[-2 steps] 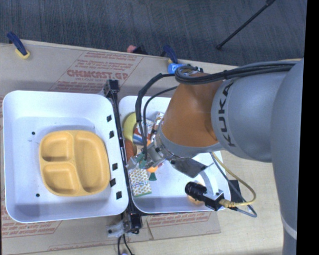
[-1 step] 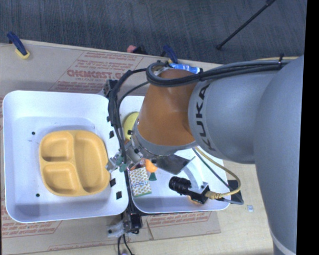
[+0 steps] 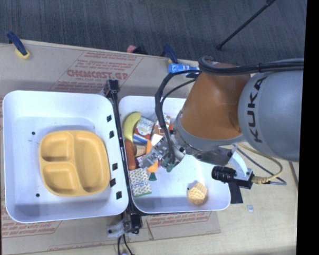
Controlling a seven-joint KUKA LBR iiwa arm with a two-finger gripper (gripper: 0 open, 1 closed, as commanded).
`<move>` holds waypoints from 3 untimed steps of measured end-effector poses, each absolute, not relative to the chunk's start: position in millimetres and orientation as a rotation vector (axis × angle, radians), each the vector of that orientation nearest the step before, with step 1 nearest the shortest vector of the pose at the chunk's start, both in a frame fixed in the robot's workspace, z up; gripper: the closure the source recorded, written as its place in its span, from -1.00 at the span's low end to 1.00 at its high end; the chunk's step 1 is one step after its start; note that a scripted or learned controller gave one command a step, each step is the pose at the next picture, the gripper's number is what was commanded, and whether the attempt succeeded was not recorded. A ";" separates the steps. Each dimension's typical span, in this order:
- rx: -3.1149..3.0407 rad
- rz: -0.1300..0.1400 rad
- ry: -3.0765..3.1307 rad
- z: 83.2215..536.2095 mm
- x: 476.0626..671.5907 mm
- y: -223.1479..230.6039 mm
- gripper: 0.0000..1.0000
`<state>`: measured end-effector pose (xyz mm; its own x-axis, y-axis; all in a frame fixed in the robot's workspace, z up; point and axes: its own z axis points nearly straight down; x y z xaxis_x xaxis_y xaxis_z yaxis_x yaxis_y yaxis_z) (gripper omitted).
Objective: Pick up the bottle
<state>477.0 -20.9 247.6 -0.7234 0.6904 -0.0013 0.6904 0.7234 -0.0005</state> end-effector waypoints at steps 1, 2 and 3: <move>1.126 -0.003 2.937 191.1 475.7 47.0 1.00; 0.686 -0.001 3.064 268.1 477.2 -10.2 1.00; 0.753 -0.002 3.053 226.4 476.0 37.6 1.00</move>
